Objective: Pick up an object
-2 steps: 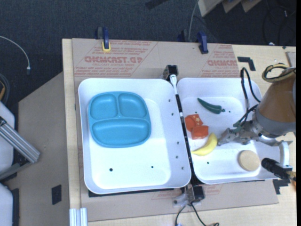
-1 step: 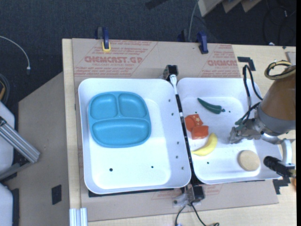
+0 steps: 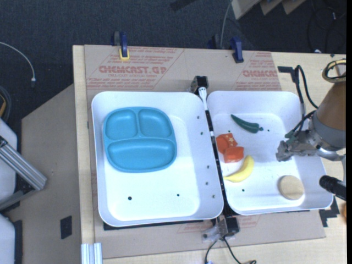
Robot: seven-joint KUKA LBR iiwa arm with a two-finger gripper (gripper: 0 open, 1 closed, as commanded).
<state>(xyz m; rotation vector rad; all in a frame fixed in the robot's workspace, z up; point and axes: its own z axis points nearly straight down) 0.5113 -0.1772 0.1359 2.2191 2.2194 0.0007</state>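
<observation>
In the right bin (image 3: 275, 104) were seen a green pepper (image 3: 246, 124), a red piece (image 3: 230, 148), a banana (image 3: 241, 170) and a tan round (image 3: 291, 186).

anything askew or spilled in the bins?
Nothing stands out. The blue three-compartment plastic plate lies flat in the left bin; the green toy pepper, red toy piece, yellow toy banana and tan round piece lie loose inside the right bin.

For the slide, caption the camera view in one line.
Gripper hovers low in the right bin near banana, red toy, green pepper; blue plate at left.
</observation>
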